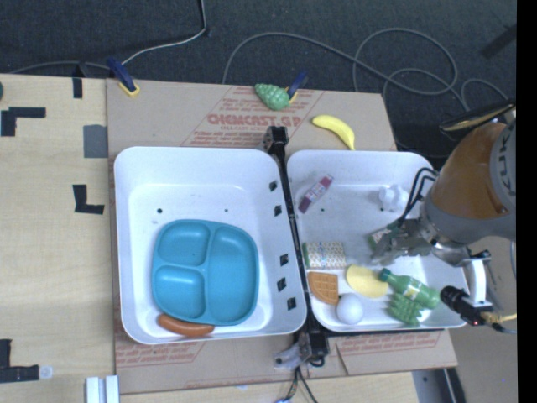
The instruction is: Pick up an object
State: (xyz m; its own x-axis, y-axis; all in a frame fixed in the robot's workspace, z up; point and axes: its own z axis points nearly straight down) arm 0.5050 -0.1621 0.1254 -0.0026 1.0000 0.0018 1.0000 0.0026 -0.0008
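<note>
One yellow lemon (366,280) lies just below the jaws (388,243), whose state I cannot tell.

Robotics lab, cardboard-covered bench (243,120), loose cables (403,53) on dark carpet, taped markers (84,198)

Even, bright light; soft, slightly blurry.

We see two white bins (134,225) of smooth, slightly glossy plastic sitting on a matt brown cardboard sheet (243,120) with red print, and that lies on pale wood-look bench (50,250). The blue divided plate (204,271) looks like smooth plastic with a soft sheen, and the yellow banana (334,129) looks glossy plastic too.
</note>
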